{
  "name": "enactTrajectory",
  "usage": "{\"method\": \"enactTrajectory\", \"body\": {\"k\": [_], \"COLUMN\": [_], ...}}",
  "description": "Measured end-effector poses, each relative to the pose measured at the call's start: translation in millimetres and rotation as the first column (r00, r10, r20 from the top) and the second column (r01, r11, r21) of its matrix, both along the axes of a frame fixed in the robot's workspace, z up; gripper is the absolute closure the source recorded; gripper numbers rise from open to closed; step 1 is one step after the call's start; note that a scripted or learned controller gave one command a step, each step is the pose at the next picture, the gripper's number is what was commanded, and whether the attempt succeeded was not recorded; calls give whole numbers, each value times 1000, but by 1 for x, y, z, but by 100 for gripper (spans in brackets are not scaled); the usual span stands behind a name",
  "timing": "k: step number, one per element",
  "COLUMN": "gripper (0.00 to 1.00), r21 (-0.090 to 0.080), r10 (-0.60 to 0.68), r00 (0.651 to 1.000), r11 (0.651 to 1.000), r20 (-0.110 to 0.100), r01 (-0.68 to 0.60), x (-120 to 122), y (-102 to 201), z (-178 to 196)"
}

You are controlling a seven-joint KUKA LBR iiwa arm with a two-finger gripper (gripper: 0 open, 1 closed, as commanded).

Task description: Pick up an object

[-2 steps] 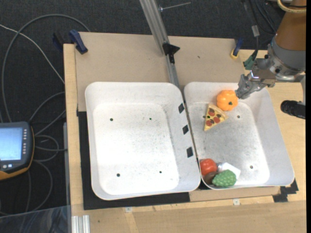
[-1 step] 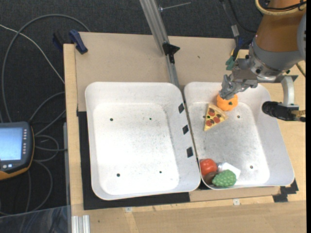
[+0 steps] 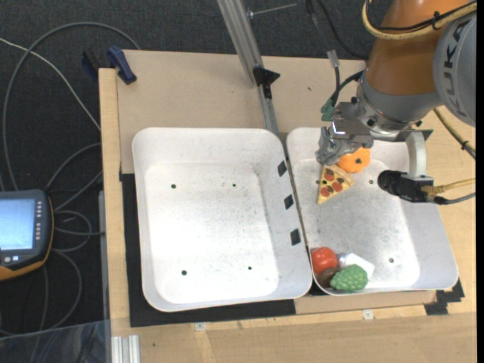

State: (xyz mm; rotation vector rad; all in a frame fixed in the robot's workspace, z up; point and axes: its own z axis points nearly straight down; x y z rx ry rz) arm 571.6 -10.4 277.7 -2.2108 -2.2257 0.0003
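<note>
My gripper (image 3: 333, 147) hangs over the far part of the right bin (image 3: 408, 237), low over its floor. An orange ball-like fruit (image 3: 355, 159) lies directly under and against the gripper's right side; whether it is gripped is hidden by the gripper body. A toy pizza slice (image 3: 333, 182) lies just below it on the bin floor, point toward the front. In the bin's near left corner sit a red tomato (image 3: 324, 259), a green bumpy toy (image 3: 349, 278) and a small white piece (image 3: 358, 264).
The left bin (image 3: 151, 157) lies beside the right one, with a black-marked divider (image 3: 291, 203) between them. A slanted metal pole (image 3: 240, 36) rises behind the bins. A black cylinder on a white bracket (image 3: 401, 184) juts from the arm over the right bin.
</note>
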Motion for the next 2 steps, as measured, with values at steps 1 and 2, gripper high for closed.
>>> {"method": "enactTrajectory", "body": {"k": [1, 2], "gripper": [100, 100], "r21": [-1, 0], "r10": [-1, 0], "r00": [1000, 1000], "r11": [1000, 1000], "r20": [-1, -2], "r01": [1, 0], "x": [-3, -2], "y": [42, 98], "z": [-16, -35]}}
